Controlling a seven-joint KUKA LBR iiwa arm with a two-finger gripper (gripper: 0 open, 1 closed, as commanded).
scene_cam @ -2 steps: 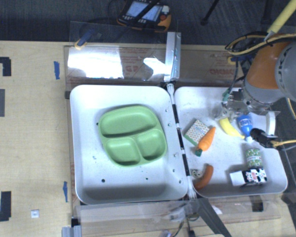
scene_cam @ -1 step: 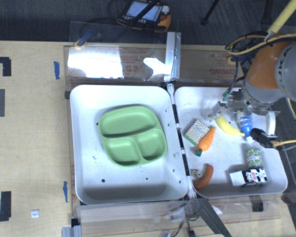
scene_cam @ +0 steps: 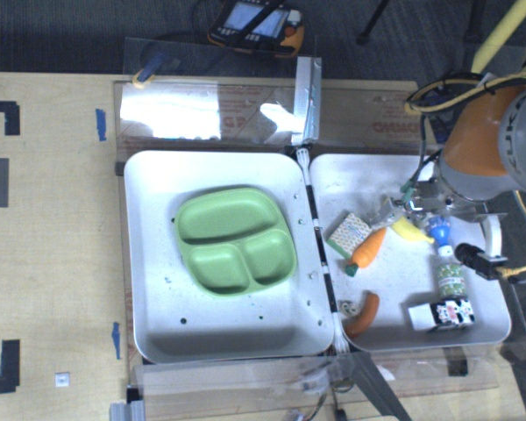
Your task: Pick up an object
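At the near edge of the right bin lies a small white carton with black patches, on its side, long axis running left to right. Just left of it, against the divider between the bins, a brown sausage-shaped piece lies curved, apart from the carton. Farther in, a small bottle with a blue cap lies with its cap pointing away toward the gripper and its base toward the carton. A toy carrot lies toward the bin's centre, long axis slanting from near-left, where its green end sits, to far-right. Its orange tip is close to a yellow piece. A small patterned block sits just left of the carrot, touching or nearly so.

The gripper hangs over the far right part of this bin, below the orange-banded wrist. Its tip is directly beyond the yellow piece and the bottle cap; whether the fingers are spread or closed cannot be told, as the metalwork there is too cluttered. Nothing is visibly held.

Judgement: the yellow piece and the bottle are the nearest candidates, lying just toward the camera from the gripper. The carrot lies down and to the left; a grasp across its slanted axis would call for wrist rotation.

The left bin holds a green compartment tray, well apart from the arm.
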